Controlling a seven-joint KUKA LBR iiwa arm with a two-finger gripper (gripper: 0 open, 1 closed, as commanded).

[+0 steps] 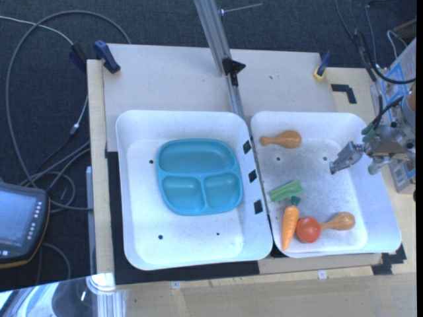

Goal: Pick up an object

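In the right bin (377, 197), nearest at about five o'clock, a tomato (308, 230) touches a carrot (289, 224) and a drumstick (340, 221); a green piece (285, 191) lies above; the gripper (360, 158) hovers at three o'clock, fingers spread, holding nothing; farthest, another drumstick (281, 139) at twelve; left bin (132, 177) bears a blue divided plate (198, 176).

**Colours on the bench**

Both bins were white: left bin (142, 243), right bin (370, 197), each with faint dark speckling on the floor. Divided plate (198, 176) was turquoise blue. Carrot (289, 226) orange, tomato (308, 230) red, green vegetable piece (285, 190) green. Two drumsticks, upper (281, 139) and lower (339, 222), were tan-orange. Gripper (360, 157) was grey metal. Bench top (172, 78) was pale beige, with blue clamps (106, 55) at the corners. Floor (39, 111) dark carpet.
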